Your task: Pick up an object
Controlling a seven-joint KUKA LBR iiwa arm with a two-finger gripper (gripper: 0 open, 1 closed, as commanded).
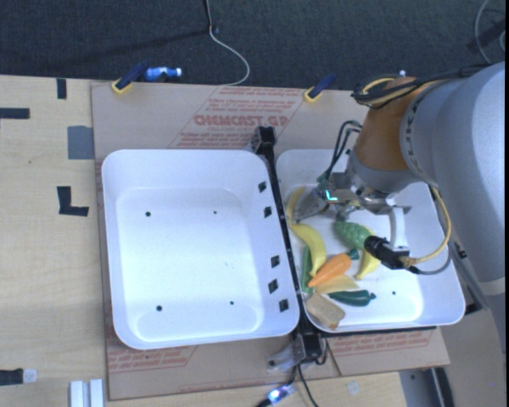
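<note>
1. We are reaching in with the arm [407, 134] over the right bin [433, 308], where all the pickable things are lying in a heap against its left wall
2. We are hovering the gripper [343, 202] low over the top of that heap, just beside a green vegetable [353, 232] and a yellow banana [312, 242]
3. We are unable to tell how the gripper is set, since the wrist is hiding it from above, and we are seeing nothing clearly held
4. We are also seeing an orange carrot [331, 270], a dark green pepper [349, 296] and a tan slice of bread [326, 312] crowding lower down, touching or overlapping one another
5. We are judging that the crowding is the main risk: closing here could be catching two items at once, or be nudging one aside and coming away with nothing
6. We are also wary of the curved, smooth banana slipping out, and of the bin wall blocking the approach
7. We are leaving the left bin [187, 244] out of this step
</note>
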